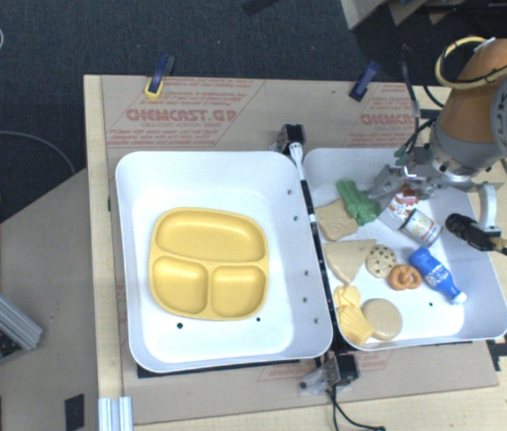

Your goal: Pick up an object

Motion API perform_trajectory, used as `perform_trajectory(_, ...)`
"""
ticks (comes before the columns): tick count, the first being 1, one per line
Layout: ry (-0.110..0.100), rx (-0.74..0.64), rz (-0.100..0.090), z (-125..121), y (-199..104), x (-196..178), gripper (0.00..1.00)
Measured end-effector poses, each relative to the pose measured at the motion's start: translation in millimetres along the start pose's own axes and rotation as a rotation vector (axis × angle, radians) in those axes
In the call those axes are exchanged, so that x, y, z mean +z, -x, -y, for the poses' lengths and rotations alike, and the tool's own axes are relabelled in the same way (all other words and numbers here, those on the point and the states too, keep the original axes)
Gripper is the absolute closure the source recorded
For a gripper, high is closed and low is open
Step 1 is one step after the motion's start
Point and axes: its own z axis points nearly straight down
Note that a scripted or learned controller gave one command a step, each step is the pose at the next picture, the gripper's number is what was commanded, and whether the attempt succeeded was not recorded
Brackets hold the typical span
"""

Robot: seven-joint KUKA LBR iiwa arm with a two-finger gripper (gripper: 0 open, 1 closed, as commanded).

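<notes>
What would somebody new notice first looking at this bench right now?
Probably the yellow divided tray, alone in the left bin. Next, the clutter in the right bin: a blue bottle, a green toy, a small can and assorted toy foods, with the arm's hand low over its far end.

A small can [412, 219] with a red-and-white label and silver end lies tilted on its side in the right bin [495, 317], just beside a green toy [358, 202].

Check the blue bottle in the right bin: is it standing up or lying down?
Lying down. The blue bottle rests on its side on the floor of the right bin, with its white cap pointing toward the bin's near right corner, beside the pretzel.
</notes>
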Motion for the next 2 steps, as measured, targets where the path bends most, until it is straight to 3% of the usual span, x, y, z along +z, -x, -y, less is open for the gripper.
perform_trajectory(1,0.010,-0.002,0.009,-2,2,-12,1.00)
perform_trajectory(2,-0.010,0.000,-0.004,2,7,-61,1.00)
